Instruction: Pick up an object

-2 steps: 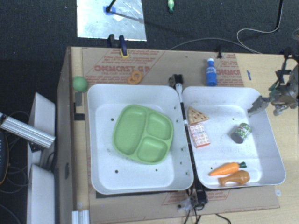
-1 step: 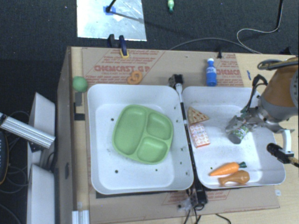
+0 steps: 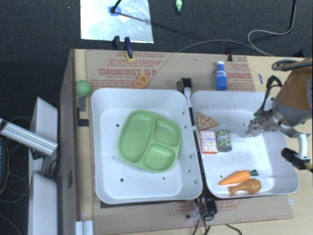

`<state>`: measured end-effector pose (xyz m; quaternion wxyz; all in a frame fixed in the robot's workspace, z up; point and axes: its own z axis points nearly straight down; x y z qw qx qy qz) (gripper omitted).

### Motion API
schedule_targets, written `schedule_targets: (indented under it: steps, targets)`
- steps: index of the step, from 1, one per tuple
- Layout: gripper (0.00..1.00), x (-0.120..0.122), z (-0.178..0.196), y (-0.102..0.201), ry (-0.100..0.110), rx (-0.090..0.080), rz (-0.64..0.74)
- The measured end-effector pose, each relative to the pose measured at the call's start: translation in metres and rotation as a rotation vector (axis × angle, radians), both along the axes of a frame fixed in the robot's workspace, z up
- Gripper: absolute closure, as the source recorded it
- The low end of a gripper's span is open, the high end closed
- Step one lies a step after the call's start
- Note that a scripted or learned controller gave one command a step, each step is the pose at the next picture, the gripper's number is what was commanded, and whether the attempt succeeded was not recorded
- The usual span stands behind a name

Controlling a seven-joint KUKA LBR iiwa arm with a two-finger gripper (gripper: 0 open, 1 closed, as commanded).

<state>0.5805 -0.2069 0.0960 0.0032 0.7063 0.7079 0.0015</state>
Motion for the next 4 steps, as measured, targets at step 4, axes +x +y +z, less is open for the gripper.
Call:
schedule_targets:
  steps: [4]
  targets:
    - [0.00, 0.089, -0.011, 0.045, 0.004, 0.001, 0.003]
